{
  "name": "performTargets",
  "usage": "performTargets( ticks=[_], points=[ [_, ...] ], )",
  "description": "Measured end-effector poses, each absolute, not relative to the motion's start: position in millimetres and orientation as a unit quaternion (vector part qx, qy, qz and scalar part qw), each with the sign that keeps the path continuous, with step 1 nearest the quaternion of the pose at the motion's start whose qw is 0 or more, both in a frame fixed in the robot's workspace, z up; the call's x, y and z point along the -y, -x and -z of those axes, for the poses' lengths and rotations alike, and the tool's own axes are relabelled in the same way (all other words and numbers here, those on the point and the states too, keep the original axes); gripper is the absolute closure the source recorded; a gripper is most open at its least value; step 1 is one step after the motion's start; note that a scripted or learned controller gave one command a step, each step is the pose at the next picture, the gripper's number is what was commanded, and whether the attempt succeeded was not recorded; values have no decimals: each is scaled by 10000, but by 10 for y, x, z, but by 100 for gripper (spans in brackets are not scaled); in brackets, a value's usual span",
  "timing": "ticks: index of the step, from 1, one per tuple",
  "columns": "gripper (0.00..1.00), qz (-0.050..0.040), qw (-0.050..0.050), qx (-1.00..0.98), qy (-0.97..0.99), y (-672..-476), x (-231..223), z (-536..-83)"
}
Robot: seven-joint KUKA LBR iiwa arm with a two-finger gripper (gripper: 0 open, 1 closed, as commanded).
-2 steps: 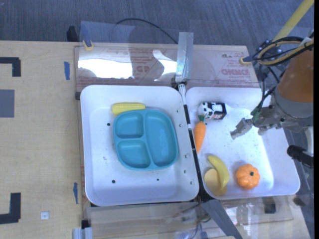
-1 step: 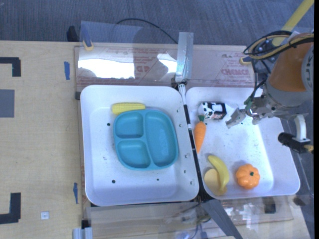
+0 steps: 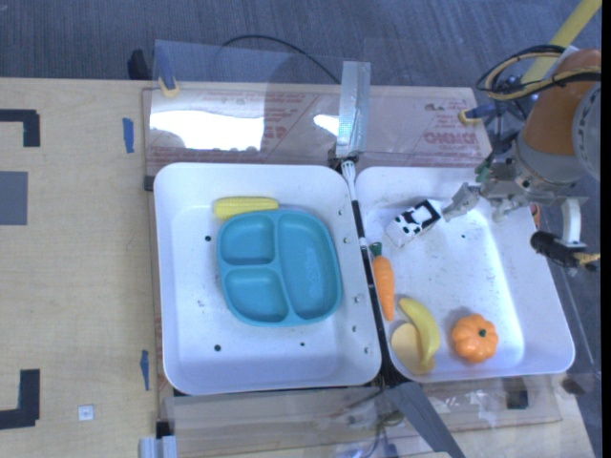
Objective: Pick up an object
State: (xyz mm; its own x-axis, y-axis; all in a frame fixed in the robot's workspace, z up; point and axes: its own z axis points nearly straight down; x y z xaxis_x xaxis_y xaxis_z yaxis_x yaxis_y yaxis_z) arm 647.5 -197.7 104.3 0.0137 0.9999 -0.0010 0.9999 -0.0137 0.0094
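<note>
The gripper (image 3: 456, 204) hung over the upper part of the right bin (image 3: 506, 284), its tip just beside a black-and-white toy cow (image 3: 413, 221); whether it was apart or together could not be told. Nothing stood between them. Lower in that bin lay a carrot (image 3: 383, 285) against the left wall, a banana (image 3: 423, 325) touching a yellow piece (image 3: 407, 345), and a small pumpkin (image 3: 474, 338). The left bin (image 3: 181, 284) held a blue 3-compartment plate (image 3: 280, 266) with a corn cob (image 3: 246, 206) just above it

Blue divided plate (image 3: 280, 266); yellow corn (image 3: 246, 205); black-and-white patterned toy (image 3: 413, 221); orange carrot (image 3: 383, 284); yellow banana (image 3: 422, 325); orange pumpkin (image 3: 474, 338); white bins (image 3: 181, 284).
</note>
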Motion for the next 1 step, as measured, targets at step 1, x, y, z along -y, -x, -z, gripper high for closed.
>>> performTargets(
  ticks=[1],
  points=[
    [100,-50,82,-7031,-7111,-6505,1976,-1190]
  ],
)
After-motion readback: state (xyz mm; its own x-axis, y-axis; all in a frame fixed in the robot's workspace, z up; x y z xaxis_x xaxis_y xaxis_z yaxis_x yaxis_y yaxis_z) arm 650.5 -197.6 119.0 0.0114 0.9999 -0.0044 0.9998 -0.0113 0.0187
